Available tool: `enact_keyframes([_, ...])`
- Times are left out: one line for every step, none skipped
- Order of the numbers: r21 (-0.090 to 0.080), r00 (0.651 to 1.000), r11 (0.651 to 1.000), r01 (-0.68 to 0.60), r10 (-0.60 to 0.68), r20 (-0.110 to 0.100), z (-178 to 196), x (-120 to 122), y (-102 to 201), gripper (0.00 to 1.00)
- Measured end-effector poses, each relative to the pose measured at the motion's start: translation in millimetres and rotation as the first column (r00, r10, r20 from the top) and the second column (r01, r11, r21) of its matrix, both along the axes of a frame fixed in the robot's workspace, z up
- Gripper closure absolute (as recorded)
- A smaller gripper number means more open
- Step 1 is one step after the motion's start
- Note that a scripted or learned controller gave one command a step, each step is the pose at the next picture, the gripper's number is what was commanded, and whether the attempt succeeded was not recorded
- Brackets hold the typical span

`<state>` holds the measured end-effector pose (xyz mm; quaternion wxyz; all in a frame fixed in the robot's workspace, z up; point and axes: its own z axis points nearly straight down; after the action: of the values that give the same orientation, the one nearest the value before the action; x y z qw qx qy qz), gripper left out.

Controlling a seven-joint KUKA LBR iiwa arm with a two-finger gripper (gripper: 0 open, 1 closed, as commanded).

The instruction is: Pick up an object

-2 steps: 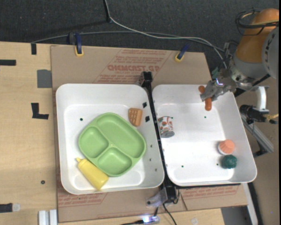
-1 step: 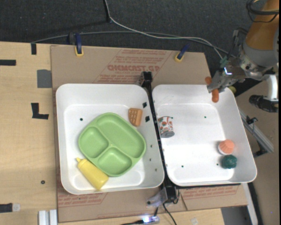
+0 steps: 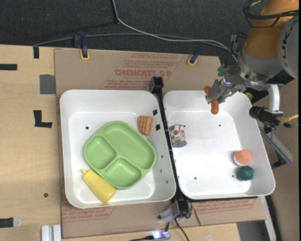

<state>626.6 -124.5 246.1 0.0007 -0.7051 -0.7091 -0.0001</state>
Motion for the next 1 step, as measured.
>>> enact_keyframes([0.001,1.0,1.0,0.0,0.0,-0.003,-6.0,-23.5,54.7,1.0])
